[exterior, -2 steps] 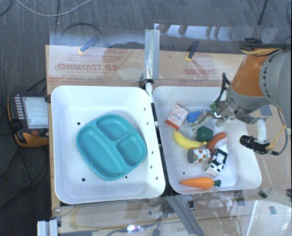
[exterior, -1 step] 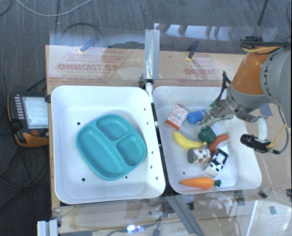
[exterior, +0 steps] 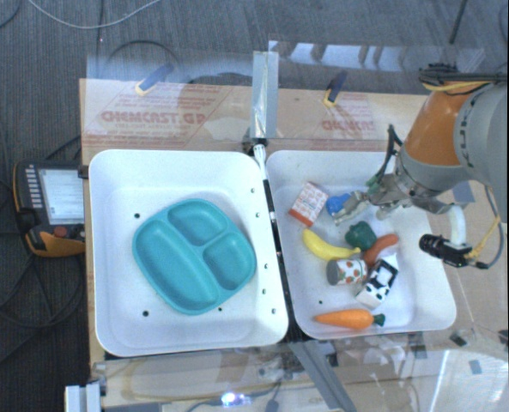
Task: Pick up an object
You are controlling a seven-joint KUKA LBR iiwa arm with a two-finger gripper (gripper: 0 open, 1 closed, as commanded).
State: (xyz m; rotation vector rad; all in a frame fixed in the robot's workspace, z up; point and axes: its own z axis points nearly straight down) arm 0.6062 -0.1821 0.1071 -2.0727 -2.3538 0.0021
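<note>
Arm (exterior: 473,136): grey, orange band above the wrist, entering from the right edge and angled down to the left. Gripper (exterior: 376,197): low at the arm's tip, pointing left; too small and blurred for finer detail.

Grey carpet floor (exterior: 194,24) strewn with thin cables (exterior: 74,11).

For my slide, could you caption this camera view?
Gripper reaches over toys in the right bin; teal tray in the left bin.

light: bright, even | glare: clear panels (exterior: 366,54) | shadows: soft | focus: slightly soft
</note>
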